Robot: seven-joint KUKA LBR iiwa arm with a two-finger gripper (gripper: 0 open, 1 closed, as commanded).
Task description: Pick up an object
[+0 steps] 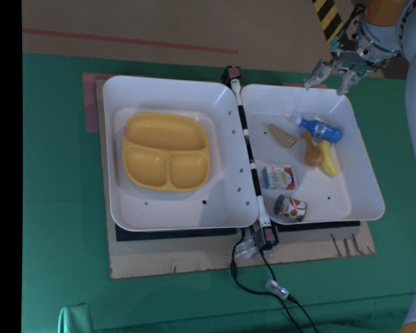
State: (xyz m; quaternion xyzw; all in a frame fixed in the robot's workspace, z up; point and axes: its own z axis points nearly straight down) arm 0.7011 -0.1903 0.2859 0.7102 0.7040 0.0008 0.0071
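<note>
Reaching in from the upper right, arm (pixel 390 19) cut off by the frame edge. Gripper (pixel 329 78) spread wide, gripping nothing, hovering over the far rim of the right bin (pixel 364 188). Blue bottle (pixel 320 129) lying below it in that bin, well apart, touching a drumstick-like toy (pixel 312 151) and banana (pixel 329 160). Labels on carton (pixel 278 177) and can (pixel 290 207) too small to read.

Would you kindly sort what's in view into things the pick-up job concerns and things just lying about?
Job: hand, open above the right bin; blue bottle; banana; drumstick; cone; small carton; can.

Lying about: yellow tray, left bin, cable.
</note>
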